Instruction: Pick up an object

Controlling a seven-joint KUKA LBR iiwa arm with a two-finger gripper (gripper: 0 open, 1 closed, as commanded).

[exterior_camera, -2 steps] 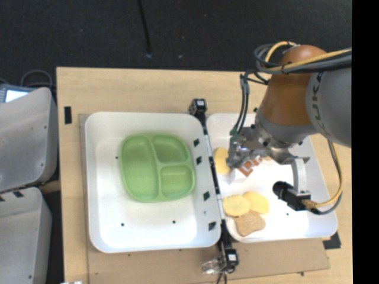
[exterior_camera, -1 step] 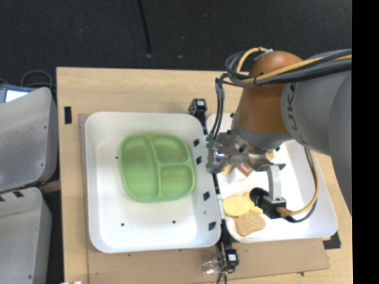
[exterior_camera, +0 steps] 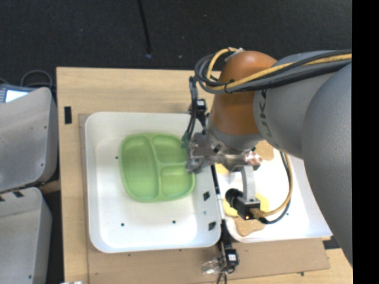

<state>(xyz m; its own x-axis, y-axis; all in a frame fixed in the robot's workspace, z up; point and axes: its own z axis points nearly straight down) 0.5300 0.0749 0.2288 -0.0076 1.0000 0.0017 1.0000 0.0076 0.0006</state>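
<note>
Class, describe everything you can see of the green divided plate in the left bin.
The green divided plate is pale lime, seemingly matte plastic, a rounded rectangle with raised ridges splitting it into three compartments, all bare. It lies flat and face up on the floor of the left bin, nearer the right wall. The arm's wrist overlaps its right edge in the view; whether anything touches it there cannot be told.

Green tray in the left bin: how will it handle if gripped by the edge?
The green tray looks like moulded plastic with three compartments, so probably stiff and light. Lying flat, it won't roll. Its smooth, thin rim may slip, and an edge grip would likely let it tilt.
</note>
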